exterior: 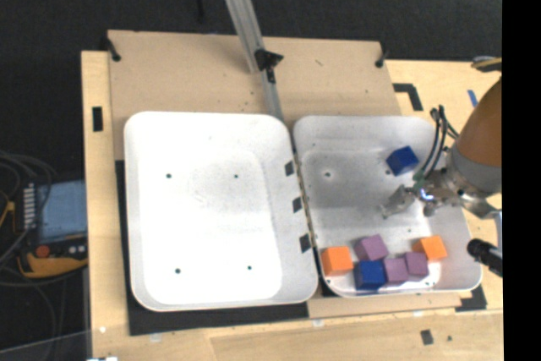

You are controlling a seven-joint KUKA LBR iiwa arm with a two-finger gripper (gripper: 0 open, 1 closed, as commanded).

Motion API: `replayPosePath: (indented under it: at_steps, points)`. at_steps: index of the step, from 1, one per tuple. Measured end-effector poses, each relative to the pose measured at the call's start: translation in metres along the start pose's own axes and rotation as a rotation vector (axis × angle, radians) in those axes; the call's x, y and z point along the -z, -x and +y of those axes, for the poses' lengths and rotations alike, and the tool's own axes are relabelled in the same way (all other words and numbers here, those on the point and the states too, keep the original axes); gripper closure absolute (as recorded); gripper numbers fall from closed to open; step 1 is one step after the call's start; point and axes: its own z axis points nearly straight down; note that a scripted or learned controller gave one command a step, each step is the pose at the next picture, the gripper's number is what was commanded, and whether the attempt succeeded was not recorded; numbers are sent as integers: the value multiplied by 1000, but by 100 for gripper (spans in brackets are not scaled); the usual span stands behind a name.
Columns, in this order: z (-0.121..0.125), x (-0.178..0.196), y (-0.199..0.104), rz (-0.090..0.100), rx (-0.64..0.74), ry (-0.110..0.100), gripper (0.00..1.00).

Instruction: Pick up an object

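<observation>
The right bin point(355, 139) holds several small cubes. One blue cube point(402, 159) lies alone near the bin's back right. Along the front wall sit an orange cube point(337, 259), a purple cube point(370, 248), a blue cube point(369, 275), two more purple cubes point(396, 270) point(416, 264) and another orange cube point(433, 247). My gripper point(411, 205) hangs over the right side of this bin, between the lone blue cube and the front row. It is open with nothing between its fingers, and its body hides part of the bin floor.
The left bin point(211, 207) lies beside the right one, and a row of dark clips point(297, 203) marks the divide. A slanted metal pole point(241, 4) rises behind the bins. A blue box and cables point(51, 220) lie off the bench at left.
</observation>
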Motion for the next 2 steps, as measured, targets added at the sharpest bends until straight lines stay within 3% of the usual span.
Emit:
replayPosePath:
  at_steps: [1, 2]
  points:
    - [1, -41, 2, -3, 0, 7, 0]
    - [3, -28, 3, -2, -7, 12, 100]
